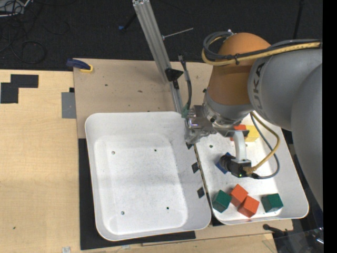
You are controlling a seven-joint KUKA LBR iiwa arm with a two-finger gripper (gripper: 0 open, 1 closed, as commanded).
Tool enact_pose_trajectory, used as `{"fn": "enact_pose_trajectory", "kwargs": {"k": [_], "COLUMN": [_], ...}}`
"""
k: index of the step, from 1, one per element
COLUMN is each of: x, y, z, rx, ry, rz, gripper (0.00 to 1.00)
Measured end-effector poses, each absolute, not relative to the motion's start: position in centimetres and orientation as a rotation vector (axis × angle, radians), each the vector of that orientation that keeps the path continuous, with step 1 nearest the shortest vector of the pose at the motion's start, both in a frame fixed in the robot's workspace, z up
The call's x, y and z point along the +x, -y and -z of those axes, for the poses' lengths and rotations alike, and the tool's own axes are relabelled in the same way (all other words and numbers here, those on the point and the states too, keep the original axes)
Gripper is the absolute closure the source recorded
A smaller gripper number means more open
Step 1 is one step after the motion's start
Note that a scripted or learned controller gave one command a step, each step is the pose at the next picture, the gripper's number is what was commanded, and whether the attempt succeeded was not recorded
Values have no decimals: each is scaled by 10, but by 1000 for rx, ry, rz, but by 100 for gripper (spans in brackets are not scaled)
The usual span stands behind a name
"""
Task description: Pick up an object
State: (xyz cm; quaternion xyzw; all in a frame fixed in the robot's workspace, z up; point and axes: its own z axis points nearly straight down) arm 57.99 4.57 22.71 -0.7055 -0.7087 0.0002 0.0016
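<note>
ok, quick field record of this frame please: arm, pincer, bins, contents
arm: grey arm with orange band, reaching in from the right
pincer: pincer low over the border between the two bins, toward their far end
grasp: cannot tell
left bin: left bin, white, shallow
right bin: right bin, holds all the blocks
near-edge cluster: left green block, upper orange block, lower orange block, right green block
other: yellow object partly hidden by the wrist; blue object mid-bin
</note>
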Motion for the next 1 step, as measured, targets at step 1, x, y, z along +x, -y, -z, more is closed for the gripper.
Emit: {"fn": "enact_pose_trajectory", "kwargs": {"k": [1], "x": [557], "y": [-96], "z": [-218], "rx": [-2212], "ry": [2223], "rz": [-6], "gripper": [100]}}
